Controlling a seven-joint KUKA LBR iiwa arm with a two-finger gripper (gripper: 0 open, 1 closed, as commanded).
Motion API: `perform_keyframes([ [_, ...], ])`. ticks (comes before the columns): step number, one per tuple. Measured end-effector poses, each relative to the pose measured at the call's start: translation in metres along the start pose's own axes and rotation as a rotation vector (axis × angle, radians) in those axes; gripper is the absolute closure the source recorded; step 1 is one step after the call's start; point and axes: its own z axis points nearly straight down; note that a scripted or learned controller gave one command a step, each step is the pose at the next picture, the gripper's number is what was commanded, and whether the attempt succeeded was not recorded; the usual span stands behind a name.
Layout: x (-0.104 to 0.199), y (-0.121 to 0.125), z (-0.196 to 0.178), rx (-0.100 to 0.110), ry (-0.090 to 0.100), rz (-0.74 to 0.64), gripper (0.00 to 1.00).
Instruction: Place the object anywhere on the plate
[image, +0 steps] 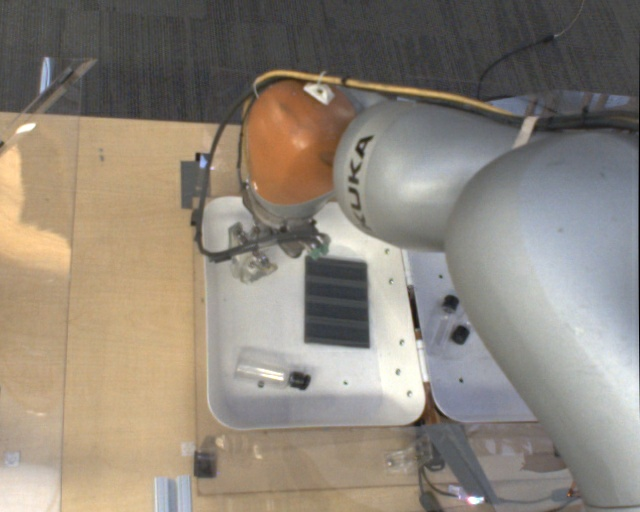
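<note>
- We see the gripper (256, 262) low over the far left part of the left bin (216, 330), close to its far rim.
- We cannot tell how far it is open, because the wrist covers much of it from above; we also cannot see anything held in it.
- Above it sits the orange band (290, 140), and the grey arm (430, 180) reaches in from the right and hides a big part of the right bin (480, 395).
- A clear tube (262, 371) lies flat in the near left part of the left bin, with its black cap (298, 379) pointing to the right.
- It is well apart from the gripper and does not touch the plate.
- That plate (337, 301) is a dark, ribbed rectangle; it lies flat in the middle of the same bin, just right of the gripper and beyond the tube.
- We see nothing lying on its ribs.
- Two small black pieces (451, 301) lie in the right bin, near its left rim, one a little nearer to us than the other.
- Both bins stand side by side on the pale wooden bench (100, 300).
</note>
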Motion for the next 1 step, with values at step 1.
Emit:
perform_keyframes([
  [1, 0.048, 0.0609, -0.0033, 0.0, -0.003, -0.233, 1.0],
])
